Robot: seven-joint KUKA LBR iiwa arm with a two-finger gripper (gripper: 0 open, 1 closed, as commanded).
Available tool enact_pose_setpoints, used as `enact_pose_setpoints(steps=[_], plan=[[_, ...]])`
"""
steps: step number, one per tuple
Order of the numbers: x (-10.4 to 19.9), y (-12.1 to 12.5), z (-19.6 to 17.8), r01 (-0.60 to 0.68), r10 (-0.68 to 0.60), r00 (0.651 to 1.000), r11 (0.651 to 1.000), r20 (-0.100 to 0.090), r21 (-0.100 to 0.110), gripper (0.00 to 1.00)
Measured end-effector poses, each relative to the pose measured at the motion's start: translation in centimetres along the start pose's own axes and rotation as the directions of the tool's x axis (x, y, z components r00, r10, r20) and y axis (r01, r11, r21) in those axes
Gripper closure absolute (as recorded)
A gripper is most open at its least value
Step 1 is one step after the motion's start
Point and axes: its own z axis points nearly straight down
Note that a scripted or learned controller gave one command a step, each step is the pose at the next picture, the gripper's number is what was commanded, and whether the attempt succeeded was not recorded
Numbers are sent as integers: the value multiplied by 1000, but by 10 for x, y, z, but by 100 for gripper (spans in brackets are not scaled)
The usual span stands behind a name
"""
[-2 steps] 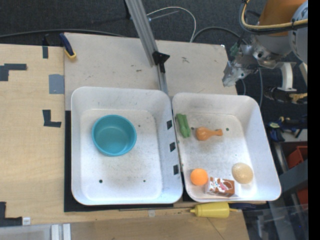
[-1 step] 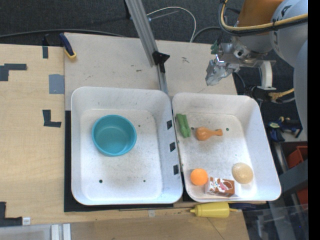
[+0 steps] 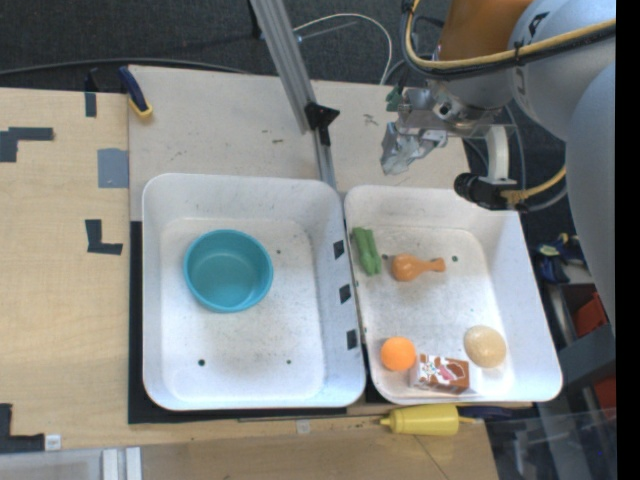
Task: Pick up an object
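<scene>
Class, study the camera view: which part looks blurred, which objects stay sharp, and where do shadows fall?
Camera view: the gripper looks smeared and soft; the teal bowl and orange ball stay sharp; lighting is even, with only faint shadows beside the objects.

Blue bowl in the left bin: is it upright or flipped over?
Upright. The blue bowl shows its open mouth and inner floor to the camera, rim on top, resting on the left bin floor.

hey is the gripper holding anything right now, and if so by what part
Nothing is held. The gripper hangs above the far rim of the right bin, with no object between its fingers.
</scene>
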Motion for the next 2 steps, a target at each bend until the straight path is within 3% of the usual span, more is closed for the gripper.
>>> enact_pose_setpoints(steps=[2], plan=[[109,-18,37,0,0,1000,1000,1,2,100]])
